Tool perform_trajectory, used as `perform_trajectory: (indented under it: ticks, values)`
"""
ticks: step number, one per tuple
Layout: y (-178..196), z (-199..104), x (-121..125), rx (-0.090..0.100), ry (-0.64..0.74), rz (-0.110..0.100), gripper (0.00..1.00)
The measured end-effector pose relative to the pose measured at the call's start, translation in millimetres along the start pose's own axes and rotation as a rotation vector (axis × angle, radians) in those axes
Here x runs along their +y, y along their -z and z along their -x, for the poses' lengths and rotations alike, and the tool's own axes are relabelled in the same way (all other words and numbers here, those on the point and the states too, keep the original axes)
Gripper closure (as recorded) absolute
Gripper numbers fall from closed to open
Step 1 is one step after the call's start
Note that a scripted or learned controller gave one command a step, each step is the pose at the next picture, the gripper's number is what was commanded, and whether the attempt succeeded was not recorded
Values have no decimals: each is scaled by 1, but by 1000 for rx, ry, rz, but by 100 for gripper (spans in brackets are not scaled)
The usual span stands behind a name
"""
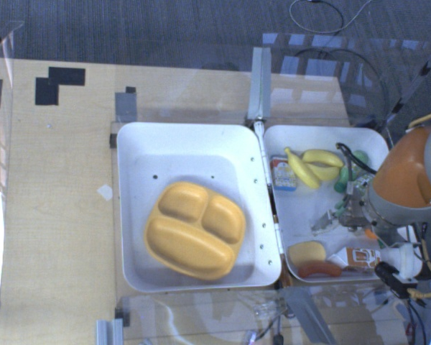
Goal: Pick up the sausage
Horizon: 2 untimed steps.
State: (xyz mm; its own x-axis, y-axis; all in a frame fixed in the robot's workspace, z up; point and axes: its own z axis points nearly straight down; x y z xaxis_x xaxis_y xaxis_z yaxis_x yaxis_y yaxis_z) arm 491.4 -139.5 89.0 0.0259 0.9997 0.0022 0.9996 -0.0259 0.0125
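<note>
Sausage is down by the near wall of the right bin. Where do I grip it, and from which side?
Grip the sausage across its middle, from straight above. It lies flat with its long axis along the right bin's near wall, and the yellow bun-like piece touches its far side, so probably close the fingers across its narrow width. The gripper sits further back.

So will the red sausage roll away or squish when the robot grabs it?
The sausage looks round and smooth, so it could probably roll or slip sideways. It lies in the right bin close against the near wall, beside a tan bun-like piece, which may stop it rolling but crowd the gripper. Likely a light toy; squishiness can't be judged.
</note>
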Motion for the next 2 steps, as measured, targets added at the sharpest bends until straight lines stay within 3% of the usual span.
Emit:
perform_trajectory:
  ticks: [1,2]
  values:
    - [0,-35,-1,-6,49,3,0]
    - [0,-51,18,-6,54,0,0]
